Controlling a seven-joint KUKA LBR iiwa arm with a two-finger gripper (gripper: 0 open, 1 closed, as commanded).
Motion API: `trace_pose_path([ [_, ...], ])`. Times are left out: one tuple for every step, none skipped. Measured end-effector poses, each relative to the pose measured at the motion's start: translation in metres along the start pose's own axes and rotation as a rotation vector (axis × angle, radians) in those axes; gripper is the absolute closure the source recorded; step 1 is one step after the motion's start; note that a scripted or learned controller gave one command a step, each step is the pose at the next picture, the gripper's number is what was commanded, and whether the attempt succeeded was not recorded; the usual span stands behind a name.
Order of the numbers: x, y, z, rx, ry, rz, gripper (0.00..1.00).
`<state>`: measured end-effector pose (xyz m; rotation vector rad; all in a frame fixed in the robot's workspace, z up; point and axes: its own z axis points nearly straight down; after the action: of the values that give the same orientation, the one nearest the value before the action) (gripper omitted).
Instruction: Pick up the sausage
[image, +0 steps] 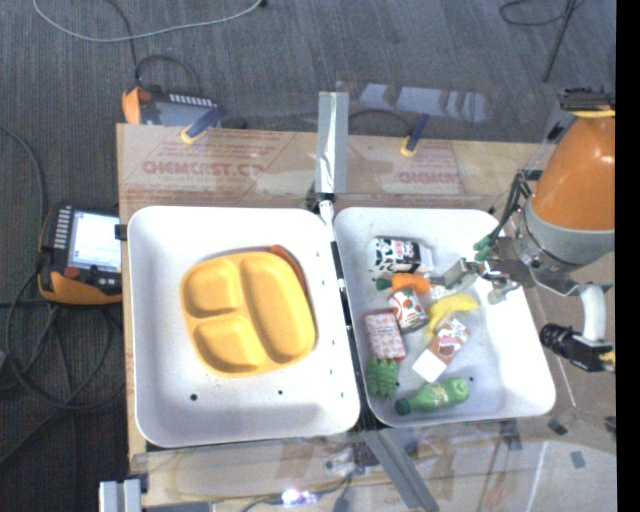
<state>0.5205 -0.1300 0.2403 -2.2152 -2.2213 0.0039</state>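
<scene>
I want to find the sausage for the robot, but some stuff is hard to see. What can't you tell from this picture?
- Sausage: too small and blurred in the camera view to pick out among the toys in the right bin.
- End effector: too blurred to tell open from shut.
- Reddish thing: mostly hidden under the yellow tray in the left bin.
- Arm: cut off by the right edge.

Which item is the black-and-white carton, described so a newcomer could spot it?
Start at the right bin, the one under the gripper. In its far left corner lies the carton, just behind a small orange item. It alone is white with black cow-like patches; its neighbours are orange, red, yellow or green.
</scene>
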Motion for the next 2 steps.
trace_pose_path([
  [0.001, 0.001, -0.007, 0.005, 0.002, -0.001, 1.00],
  [0.064, -0.013, 0.024, -0.002, 0.000, -0.609, 1.00],
])
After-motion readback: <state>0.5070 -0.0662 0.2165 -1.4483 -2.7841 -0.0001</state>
